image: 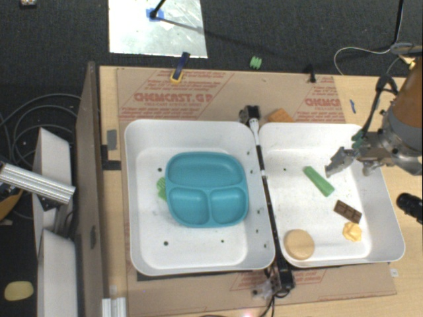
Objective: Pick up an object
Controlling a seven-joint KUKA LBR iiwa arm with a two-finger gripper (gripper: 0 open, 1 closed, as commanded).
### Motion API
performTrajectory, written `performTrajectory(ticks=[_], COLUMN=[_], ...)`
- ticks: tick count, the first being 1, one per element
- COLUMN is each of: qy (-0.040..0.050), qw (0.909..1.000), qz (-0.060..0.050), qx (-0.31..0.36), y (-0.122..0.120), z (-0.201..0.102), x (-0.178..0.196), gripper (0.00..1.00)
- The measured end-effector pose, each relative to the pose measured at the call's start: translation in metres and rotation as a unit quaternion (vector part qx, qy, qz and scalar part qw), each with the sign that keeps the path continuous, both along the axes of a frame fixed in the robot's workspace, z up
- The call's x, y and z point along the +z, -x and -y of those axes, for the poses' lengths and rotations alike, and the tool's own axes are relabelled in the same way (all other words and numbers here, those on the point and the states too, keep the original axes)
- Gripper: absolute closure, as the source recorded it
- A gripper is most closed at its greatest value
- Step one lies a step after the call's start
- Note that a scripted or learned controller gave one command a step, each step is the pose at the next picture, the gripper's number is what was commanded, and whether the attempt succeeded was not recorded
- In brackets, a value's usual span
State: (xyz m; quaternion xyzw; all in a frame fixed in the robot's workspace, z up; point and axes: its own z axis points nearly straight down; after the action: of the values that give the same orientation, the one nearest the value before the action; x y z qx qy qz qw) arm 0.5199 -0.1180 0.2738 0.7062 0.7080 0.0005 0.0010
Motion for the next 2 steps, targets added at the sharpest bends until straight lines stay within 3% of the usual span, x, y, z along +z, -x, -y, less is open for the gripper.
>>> performTrajectory(ticks=[1, 2], qy=[-0.0004, -0.0001], qw=[1.0000, 1.0000], qz=[-0.003, -0.001], qx=[-0.001, -0.002], y=[-0.040, -0.053], z=[0.020, 0.038], x=[-0.097, -0.194], gripper=[0.00, 0.00])
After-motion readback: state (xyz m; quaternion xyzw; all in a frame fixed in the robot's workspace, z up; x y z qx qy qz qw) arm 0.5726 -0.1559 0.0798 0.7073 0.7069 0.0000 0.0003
